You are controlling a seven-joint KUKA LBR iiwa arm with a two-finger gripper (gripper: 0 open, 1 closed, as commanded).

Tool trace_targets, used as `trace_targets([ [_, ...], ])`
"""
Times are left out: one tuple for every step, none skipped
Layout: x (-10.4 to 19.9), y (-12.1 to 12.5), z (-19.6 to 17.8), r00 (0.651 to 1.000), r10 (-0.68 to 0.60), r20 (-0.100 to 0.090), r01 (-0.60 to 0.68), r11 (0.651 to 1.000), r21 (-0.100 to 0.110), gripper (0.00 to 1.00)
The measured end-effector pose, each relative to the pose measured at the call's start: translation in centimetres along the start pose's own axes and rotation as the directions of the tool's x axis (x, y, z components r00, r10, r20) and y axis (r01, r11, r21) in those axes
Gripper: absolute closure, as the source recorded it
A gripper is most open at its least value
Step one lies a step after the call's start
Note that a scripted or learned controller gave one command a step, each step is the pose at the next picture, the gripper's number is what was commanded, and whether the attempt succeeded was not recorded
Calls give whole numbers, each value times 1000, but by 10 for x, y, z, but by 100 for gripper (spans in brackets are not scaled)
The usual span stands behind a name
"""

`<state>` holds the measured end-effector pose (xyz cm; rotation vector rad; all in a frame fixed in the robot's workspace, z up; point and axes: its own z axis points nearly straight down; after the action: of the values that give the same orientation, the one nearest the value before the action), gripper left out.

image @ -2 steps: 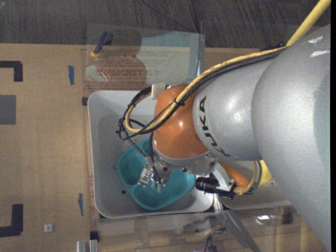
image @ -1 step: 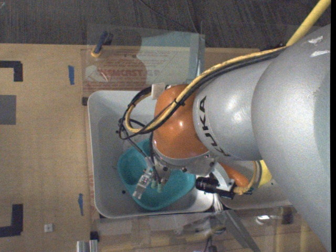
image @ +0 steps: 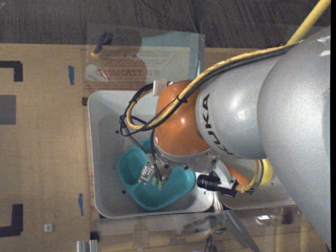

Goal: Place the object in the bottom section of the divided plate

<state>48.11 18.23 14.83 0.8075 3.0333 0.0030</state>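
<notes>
Seen from the fixed camera above the bench, a grey KUKA iiwa arm with an orange band reaches in from the right and hangs over the left white bin, its wrist pointed almost straight down. The gripper sits low over a teal divided plate that lies in the lower part of that bin, touching or nearly touching the bin's near wall. The arm's bulk covers much of the plate, leaving its left lobe and lower rim exposed; the dividers between sections are largely hidden.

Whether the jaws are spread or pressed together cannot be told from this angle, and no object can be made out between them. The object to be placed cannot be picked out with any confidence; an orange shape peeks from beneath the arm near the second bin, but what it is stays unclear.

The steep, vertical pose suggests a placing or releasing move directly above the plate. Yellow and black cables loop around the wrist, clear of the bin.
</notes>
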Motion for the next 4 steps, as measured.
trace_targets([
  [15,41,52,945,-325,25,326,945,-16,100],
  [21,36,-29,931,-365,1,365,931,-1,100],
  [17,37,47,888,-460,14,460,888,-4,100],
  [22,37,33,830,-558,6,558,830,-2,100],
])
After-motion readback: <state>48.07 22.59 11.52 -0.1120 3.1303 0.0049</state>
